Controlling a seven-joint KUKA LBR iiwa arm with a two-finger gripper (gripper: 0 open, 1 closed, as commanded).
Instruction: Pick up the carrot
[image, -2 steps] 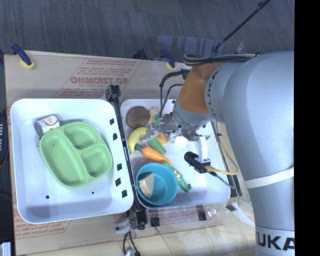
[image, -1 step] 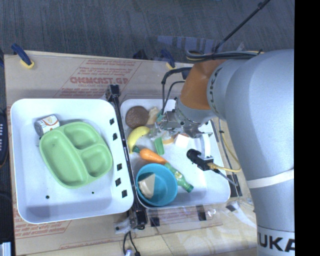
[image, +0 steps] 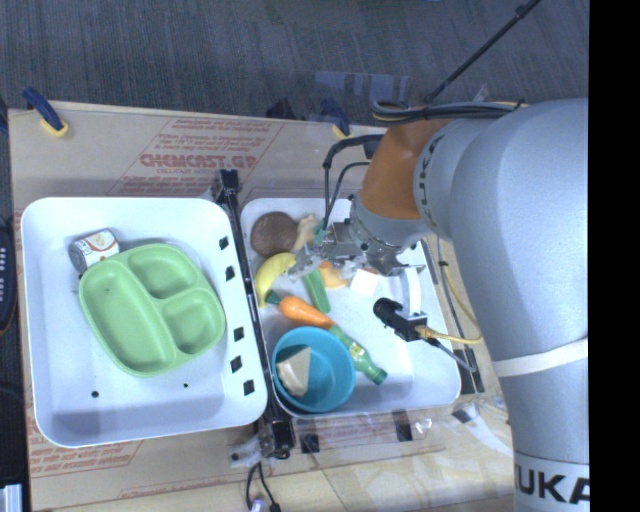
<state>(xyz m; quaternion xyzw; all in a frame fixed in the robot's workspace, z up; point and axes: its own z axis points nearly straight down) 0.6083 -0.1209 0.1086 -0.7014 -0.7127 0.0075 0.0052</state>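
We've got the carrot (image: 303, 311) lying free in the right bin (image: 440, 370), centre of the frame, between the banana (image: 270, 274) and the blue bowl (image: 314, 370). Our tool (image: 325, 250) hovers just above it, near the green piece (image: 316, 290); we cannot tell its state. Nothing lifted yet, so the whole pick remains. Left of frame, a green plate (image: 150, 308) sits in the other bin (image: 60, 400) on the cardboard-covered worktop (image: 150, 150).
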